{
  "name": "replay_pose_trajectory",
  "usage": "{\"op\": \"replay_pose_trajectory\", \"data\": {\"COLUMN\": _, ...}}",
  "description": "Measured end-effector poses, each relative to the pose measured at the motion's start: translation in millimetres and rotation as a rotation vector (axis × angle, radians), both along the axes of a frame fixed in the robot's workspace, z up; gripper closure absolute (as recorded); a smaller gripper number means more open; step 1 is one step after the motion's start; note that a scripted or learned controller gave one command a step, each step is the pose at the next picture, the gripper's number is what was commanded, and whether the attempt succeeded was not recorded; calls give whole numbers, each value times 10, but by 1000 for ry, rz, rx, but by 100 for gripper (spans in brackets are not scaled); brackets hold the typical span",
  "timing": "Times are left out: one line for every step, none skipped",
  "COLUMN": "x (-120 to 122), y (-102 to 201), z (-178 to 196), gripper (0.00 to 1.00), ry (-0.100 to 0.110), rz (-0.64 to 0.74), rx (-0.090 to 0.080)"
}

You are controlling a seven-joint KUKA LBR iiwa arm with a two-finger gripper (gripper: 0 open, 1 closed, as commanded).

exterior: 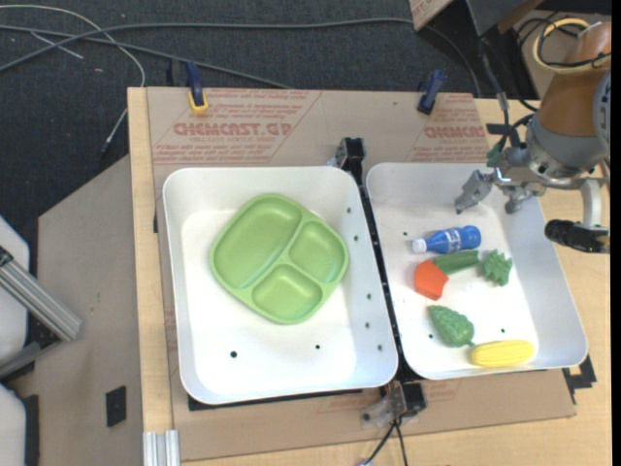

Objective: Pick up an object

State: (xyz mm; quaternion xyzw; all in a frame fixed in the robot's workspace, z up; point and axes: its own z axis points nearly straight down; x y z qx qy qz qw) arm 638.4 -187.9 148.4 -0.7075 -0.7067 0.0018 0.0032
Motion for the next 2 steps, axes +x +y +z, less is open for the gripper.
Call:
{"op": "replay_pose_trajectory", "data": {"x": -85, "y": 46, "z": -597, "gripper": 0, "ry": 1, "rz": 1, "rx": 1}}
{"op": "replay_pose_trajectory", "data": {"x": -83, "y": 51, "z": -632, "gripper": 0, "ry": -4, "rz": 1, "rx": -1}}
